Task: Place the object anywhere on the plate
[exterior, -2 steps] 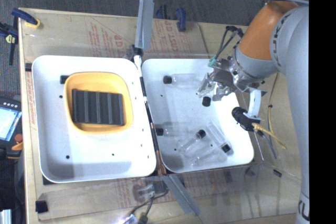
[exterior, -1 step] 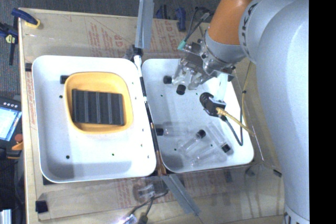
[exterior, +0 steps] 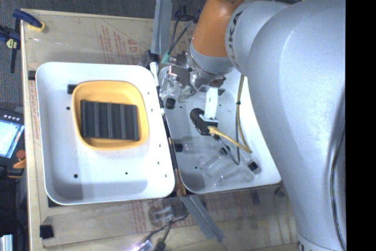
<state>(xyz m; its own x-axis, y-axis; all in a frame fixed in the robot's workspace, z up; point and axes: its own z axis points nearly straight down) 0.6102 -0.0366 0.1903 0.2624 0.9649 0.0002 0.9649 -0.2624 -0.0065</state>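
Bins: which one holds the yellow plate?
The bin on the view's left; the yellow plate lies in it, and the arm hangs over the other bin.

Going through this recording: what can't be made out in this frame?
Right bin: mostly hidden under the arm, camera view.
Clear items in that bin: see-through on white, too faint to identify.
Gripper: whether it carries anything, lost among wrist hardware.

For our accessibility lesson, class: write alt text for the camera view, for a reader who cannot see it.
A grey robot arm with an orange band reaches from the right over the right white bin. The left white bin holds a yellow plate with a dark ridged centre.
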